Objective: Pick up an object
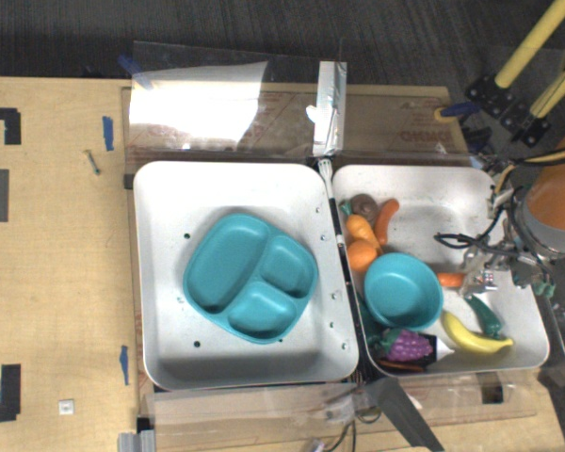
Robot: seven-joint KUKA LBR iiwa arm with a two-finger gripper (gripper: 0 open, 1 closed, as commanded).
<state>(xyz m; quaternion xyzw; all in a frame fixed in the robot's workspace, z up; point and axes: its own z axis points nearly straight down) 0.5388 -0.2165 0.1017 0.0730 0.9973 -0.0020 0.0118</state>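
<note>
The tool [478, 273] hangs low in the right bin [424, 182]; whether it is spread or pinched I cannot tell. The banana [473, 337] lies near it at six o'clock, the teal bowl [402, 289] just beside at nine o'clock.

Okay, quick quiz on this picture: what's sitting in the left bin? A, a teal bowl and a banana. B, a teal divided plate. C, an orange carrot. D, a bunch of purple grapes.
B: the left bin holds a teal divided plate, while the teal bowl, banana and purple grapes all lie in the right bin.
</note>
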